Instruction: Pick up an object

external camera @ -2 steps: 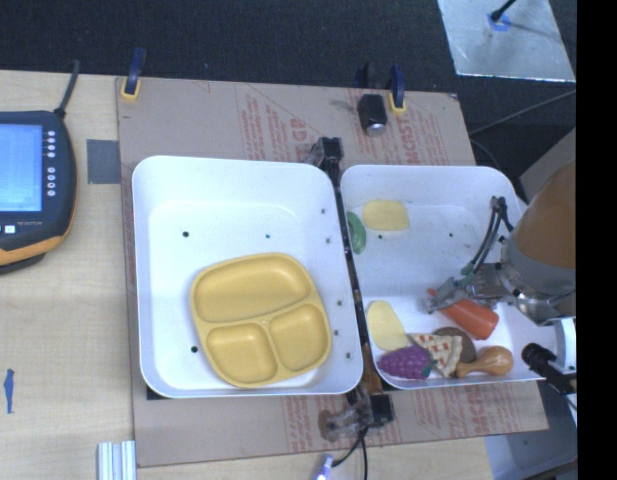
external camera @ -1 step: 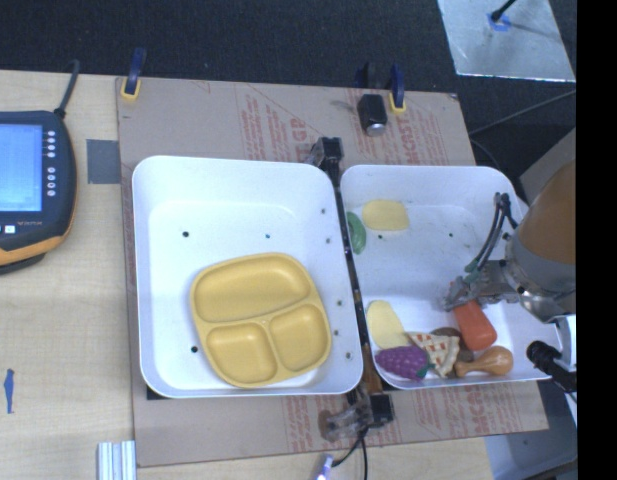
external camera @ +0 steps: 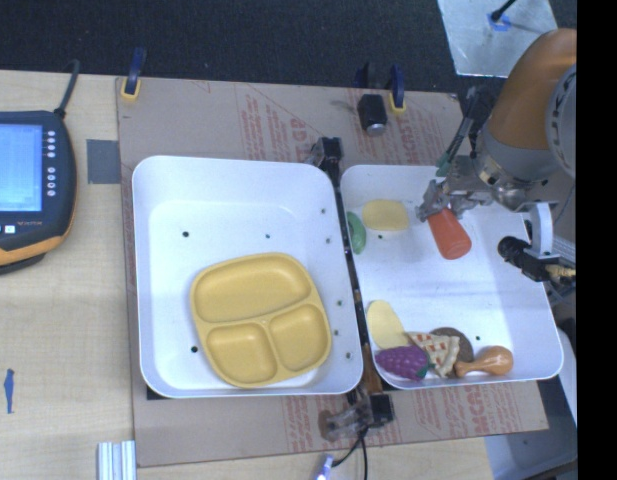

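My gripper [external camera: 444, 208] hangs over the upper middle of the right bin [external camera: 508, 298]. An orange-red cylinder-shaped toy [external camera: 450, 235] sticks out below it, tilted, its top end between the fingers. More toys lie in this bin. A pale yellow piece [external camera: 386, 215] lies just left of the gripper and a green piece [external camera: 356, 233] rests against the left wall. Along the front are a yellow wedge [external camera: 385, 320], purple grapes [external camera: 401, 361], a pizza slice [external camera: 438, 350] and a tan drumstick [external camera: 483, 361].
The left bin [external camera: 178, 208] holds a yellow divided plate [external camera: 260, 318] in its front half. A teach pendant [external camera: 23, 188] lies on the bench at far left. Black clamps [external camera: 373, 113] sit behind the bins. The arm's cable fitting [external camera: 528, 258] overhangs the right bin's right side.
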Available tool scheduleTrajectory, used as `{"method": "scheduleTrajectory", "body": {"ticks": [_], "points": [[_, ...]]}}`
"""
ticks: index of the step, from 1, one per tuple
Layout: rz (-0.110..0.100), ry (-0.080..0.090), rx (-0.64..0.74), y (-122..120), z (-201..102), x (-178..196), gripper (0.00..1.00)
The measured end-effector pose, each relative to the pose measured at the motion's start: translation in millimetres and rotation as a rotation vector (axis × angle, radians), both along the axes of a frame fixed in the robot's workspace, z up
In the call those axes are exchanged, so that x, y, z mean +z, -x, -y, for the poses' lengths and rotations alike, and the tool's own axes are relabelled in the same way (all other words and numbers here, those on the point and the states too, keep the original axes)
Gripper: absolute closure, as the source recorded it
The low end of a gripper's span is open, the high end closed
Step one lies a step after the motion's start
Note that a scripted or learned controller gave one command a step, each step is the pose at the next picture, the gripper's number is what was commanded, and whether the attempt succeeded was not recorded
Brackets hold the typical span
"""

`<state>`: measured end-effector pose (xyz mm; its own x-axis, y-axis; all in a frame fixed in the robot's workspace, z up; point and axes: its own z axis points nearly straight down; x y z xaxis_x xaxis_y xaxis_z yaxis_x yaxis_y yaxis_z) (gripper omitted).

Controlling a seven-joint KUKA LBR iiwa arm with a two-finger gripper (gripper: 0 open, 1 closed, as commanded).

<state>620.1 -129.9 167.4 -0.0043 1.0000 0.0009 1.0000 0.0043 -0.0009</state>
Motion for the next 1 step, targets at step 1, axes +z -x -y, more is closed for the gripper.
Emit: {"method": "scheduleTrajectory", "body": {"ticks": [1], "points": [[-0.002,-0.001,0.0,20.7,-63.9,39.2,1.0]]}}
